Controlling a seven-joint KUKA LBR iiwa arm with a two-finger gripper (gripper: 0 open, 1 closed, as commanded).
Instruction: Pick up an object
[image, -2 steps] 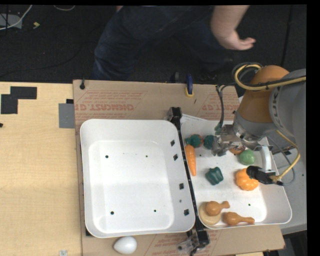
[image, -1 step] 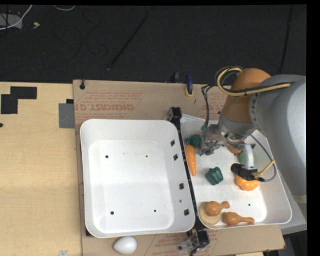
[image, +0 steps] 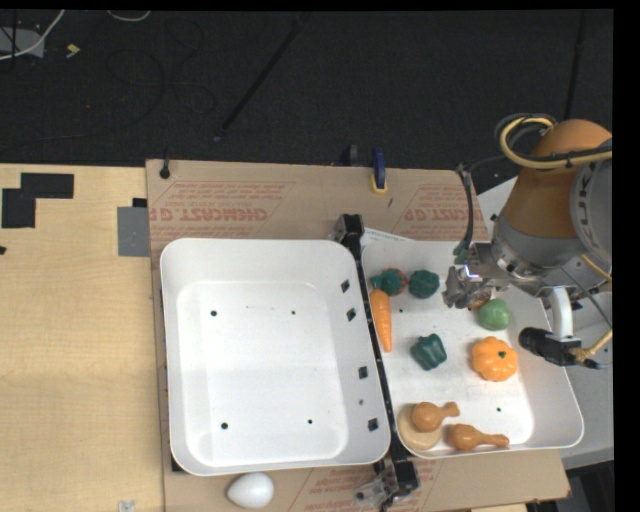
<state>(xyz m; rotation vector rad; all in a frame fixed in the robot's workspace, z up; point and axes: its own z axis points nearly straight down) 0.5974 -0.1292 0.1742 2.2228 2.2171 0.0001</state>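
arm: grey | orange band | yellow cable loop on top | metal hand

A small green round fruit lies in the right bin, at one o'clock from the orange pumpkin.

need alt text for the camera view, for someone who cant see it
A grey robot arm with an orange band reaches in from the right, its gripper low over the right white bin, beside a round light-green toy. That bin also holds an orange toy carrot, a dark green toy pepper and a small orange pumpkin. A white egg lies outside the left white bin.
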